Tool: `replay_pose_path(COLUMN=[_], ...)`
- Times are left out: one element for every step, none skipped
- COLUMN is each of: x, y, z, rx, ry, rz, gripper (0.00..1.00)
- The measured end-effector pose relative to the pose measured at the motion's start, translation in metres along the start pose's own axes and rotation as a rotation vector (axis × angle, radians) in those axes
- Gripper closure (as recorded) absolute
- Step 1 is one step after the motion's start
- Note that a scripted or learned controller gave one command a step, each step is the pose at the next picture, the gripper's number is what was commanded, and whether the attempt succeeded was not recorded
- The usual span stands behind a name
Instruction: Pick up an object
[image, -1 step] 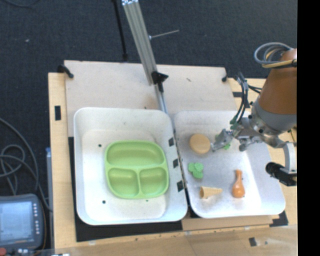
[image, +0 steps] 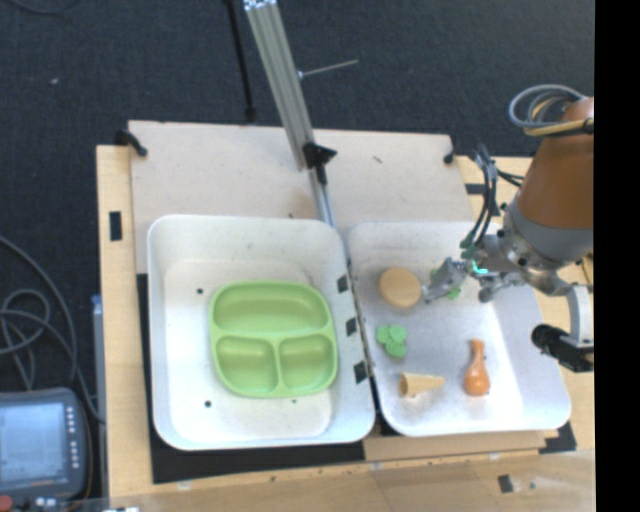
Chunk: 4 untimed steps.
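The right bin (image: 520, 340) holds a round tan bun-like piece (image: 400, 287), a small green piece (image: 391, 340), a tan cone (image: 420, 383) lying on its side and an orange pear-shaped piece (image: 477, 368). My gripper (image: 460, 284) hangs over the upper middle of this bin, just right of the tan bun and above the orange piece. The arm's orange band and grey wrist reach in from the right.
The left bin (image: 170, 300) carries a green divided plate (image: 272, 337). A slanted metal pole (image: 290, 90) rises from the back of the bench between the two bins. Cables loop around the wrist at the right edge.
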<state>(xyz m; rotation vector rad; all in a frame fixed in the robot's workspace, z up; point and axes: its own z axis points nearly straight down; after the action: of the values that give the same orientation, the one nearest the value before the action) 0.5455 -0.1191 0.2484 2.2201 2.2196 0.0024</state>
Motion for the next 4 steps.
replay_pose_path(x=[0.0,-0.002,-0.004,-0.005], y=[-0.001,-0.005,-0.004,-0.002], z=[0.063,0.106,0.147,0.134], rx=[0.007,0.006,0.0,-0.006], ry=[0.0,-0.001,-0.001,-0.001], rz=[0.001,0.001,0.002,0.007], gripper=[0.0,0.0,0.0,1.0])
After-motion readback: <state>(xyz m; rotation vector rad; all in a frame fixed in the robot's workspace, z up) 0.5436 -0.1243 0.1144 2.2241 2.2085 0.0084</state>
